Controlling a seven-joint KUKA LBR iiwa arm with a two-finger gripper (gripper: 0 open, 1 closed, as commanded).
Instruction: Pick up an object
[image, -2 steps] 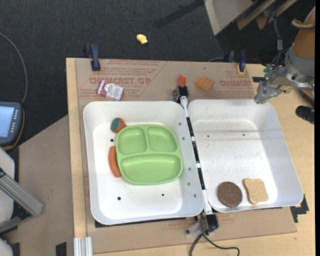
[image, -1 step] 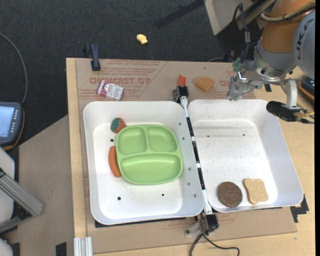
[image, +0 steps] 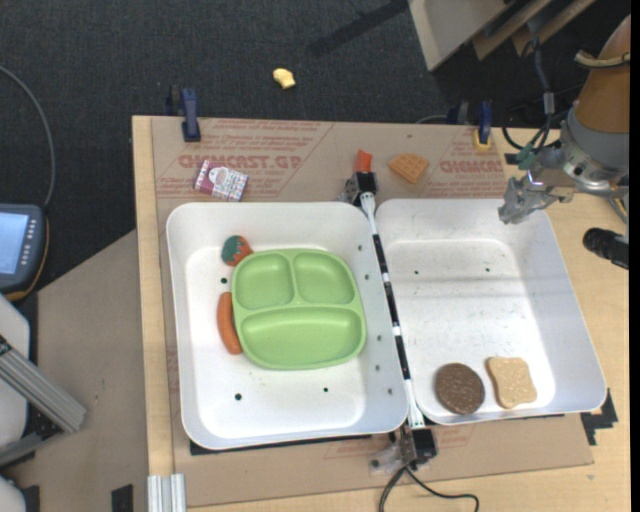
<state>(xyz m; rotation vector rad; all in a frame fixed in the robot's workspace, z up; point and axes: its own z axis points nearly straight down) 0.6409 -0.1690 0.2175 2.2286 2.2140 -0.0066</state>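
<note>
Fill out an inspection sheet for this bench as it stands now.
Surface: cardboard-covered bench bearing left bin and right bin, side by side.
Job's things: green divided plate, orange sausage and strawberry in left bin; brown patty and toast slice in right bin.
Clutter: waffle piece and small packet on cardboard.
Grippers: gripper above right bin's far corner, holding nothing.
Cables: cable at front edge.
Surroundings: dark floor, yellow scrap.
</note>
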